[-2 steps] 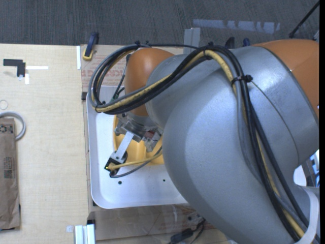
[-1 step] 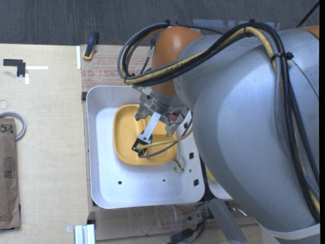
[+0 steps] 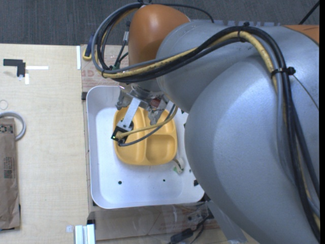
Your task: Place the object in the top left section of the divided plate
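A yellow divided plate (image 3: pixel 155 146) lies in the upper middle of the white bin (image 3: pixel 101 187). My gripper (image 3: pixel 145 107) hangs low over the plate's far edge, just under the orange wrist band, and the grey arm hides much of it. A small reddish patch (image 3: pixel 156 103) shows at the gripper; I cannot tell what it is or whether it is held. The plate's near sections look bare, and its far sections are mostly covered by the gripper.
The grey arm covers the whole right half of the view and the bin's right side. A small pale scrap (image 3: pixel 177 168) lies by the plate's lower right. On the wooden bench at left are a brown paper bag (image 3: pixel 8 172) and a black marker (image 3: pixel 14 63).
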